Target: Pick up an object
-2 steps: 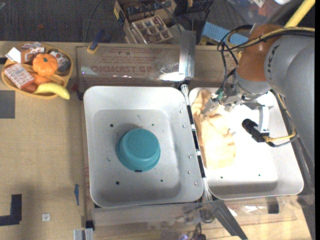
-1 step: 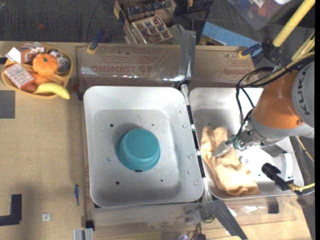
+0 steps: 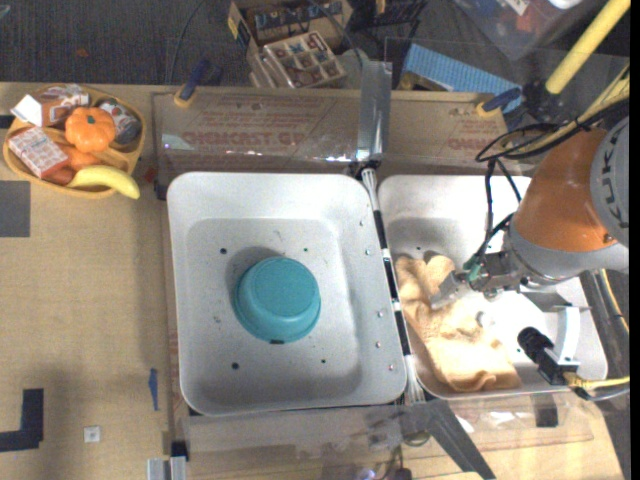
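Gripper [image 3: 462, 280] low in the right bin [image 3: 440, 196], tan cloth [image 3: 455, 338] directly beneath and leftward (finger spread? cannot tell from up here).

A wooden counter [image 3: 80, 318] carried two shallow white bins side by side, the left bin [image 3: 190, 208] and the right bin [image 3: 420, 193]. At the counter's far left corner sat a basket [image 3: 20, 153] holding a small orange pumpkin [image 3: 90, 128], a yellow banana [image 3: 105, 179] and some small packets. Behind the bins, beyond a cardboard wall [image 3: 270, 123], lay boxes [image 3: 295, 33] on the dark floor.
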Tool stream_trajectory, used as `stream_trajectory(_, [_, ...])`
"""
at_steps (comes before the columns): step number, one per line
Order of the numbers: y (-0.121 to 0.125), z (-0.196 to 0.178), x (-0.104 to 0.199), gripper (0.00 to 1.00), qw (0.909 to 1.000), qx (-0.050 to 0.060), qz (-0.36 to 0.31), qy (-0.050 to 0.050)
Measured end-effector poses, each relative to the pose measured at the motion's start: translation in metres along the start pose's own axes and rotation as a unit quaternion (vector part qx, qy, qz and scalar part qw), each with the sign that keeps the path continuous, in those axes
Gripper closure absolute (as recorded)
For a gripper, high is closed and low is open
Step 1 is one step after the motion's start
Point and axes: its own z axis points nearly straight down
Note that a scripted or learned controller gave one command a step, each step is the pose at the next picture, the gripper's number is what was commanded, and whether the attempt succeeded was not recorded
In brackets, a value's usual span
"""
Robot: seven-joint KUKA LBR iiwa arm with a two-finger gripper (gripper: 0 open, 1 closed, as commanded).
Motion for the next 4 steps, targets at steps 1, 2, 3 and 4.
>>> stream_trajectory(1, [0.086, 0.039, -0.027, 0.0, 0.9997, -0.004, -0.022, -0.001])
stream_trajectory(2, [0.115, 0.039, -0.019, 0.0, 0.998, -0.004, -0.063, -0.002])
stream_trajectory(3, [0.098, 0.034, -0.04, 0.0, 0.9861, 0.0, -0.166, 0.0])
stream_trajectory(4, [0.133, 0.039, -0.016, 0.0, 0.9903, -0.004, -0.139, -0.002])
